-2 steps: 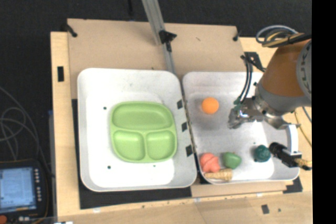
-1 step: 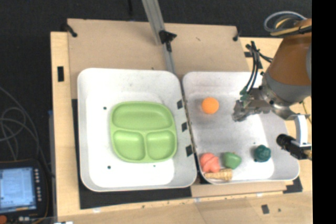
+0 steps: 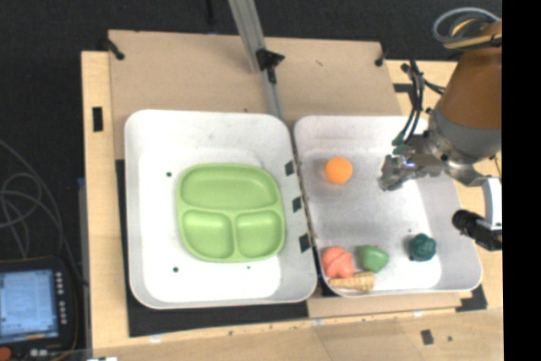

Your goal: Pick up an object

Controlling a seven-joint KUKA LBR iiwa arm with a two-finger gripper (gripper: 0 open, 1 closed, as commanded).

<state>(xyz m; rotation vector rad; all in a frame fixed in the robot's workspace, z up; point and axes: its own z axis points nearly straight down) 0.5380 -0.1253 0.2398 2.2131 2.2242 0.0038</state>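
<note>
In the right bin [image 3: 439, 207] an orange ball [image 3: 338, 171] lies near the back left. Along the front wall sit a pink toy [image 3: 336, 261], a light green toy [image 3: 372, 257] and a tan piece [image 3: 357, 282]. A dark green toy [image 3: 422, 248] rests at the front right. My gripper [image 3: 394, 172] hangs over the bin's back right part, to the right of the orange ball and apart from it. Nothing shows between its fingers.
The left bin [image 3: 152, 182] holds a green divided plate [image 3: 230, 211]. A metal pole [image 3: 245, 13] slants down to the gap between the bins. A small screen [image 3: 30, 304] sits off the bench at the lower left.
</note>
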